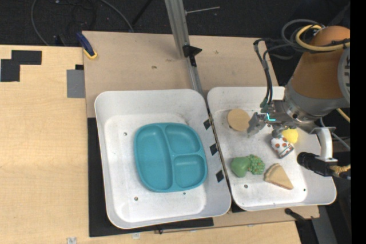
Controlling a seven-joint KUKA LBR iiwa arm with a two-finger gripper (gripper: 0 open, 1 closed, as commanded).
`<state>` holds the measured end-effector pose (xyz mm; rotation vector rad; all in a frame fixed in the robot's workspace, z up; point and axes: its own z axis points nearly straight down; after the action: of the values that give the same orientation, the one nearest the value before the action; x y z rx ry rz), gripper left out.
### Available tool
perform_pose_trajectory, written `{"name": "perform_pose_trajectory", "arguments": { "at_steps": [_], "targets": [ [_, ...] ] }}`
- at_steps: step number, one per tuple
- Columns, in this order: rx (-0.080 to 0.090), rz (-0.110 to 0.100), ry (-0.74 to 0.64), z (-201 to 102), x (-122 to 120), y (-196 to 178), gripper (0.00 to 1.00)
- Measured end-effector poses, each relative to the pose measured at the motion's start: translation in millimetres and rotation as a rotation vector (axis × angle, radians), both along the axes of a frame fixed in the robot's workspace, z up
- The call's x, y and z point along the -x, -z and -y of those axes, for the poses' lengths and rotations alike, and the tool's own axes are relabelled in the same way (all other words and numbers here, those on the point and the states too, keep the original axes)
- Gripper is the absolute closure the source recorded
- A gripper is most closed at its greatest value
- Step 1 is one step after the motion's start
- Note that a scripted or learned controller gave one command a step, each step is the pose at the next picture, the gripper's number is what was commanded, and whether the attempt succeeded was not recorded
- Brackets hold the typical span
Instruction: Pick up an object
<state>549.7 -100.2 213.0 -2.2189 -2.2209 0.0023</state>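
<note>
right bin (320,194) holds the loose items; left bin (108,123) holds a teal divided tray (170,156), nothing loose on it.

gripper (255,123) hangs low over the upper middle of the right bin, arm coming in from the right with the orange band above it. whether the claw is apart or together i cannot tell from here; the tip is dark and small, and nothing is visibly caught in it.

nearest candidate: tan round piece (238,119), lying just to the tray side of the gripper tip, near touching or touching, can't settle which. roughly round, so no long axis to line up with.

others in the same bin: small red-and-white item (281,147) and yellow piece (291,135) just below the wrist; green broccoli-like piece (247,166) and tan wedge (278,176) nearer the front edge, wedge pointing its narrow end up and inward.

judgement: the tan round piece sits a short sideways shift toward the left bin from the claw; the pick turns on that offset.
</note>
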Motion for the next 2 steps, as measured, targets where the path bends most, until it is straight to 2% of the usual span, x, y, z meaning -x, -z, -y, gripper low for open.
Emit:
{"name": "perform_pose_trajectory", "arguments": {
  "at_steps": [1, 2],
  "targets": [
    [0.000, 0.001, 0.000, 0, 0, 0, 0.00],
    [-0.001, -0.007, 0.000, -4, 9, 59, 0.00]
  ]
}}
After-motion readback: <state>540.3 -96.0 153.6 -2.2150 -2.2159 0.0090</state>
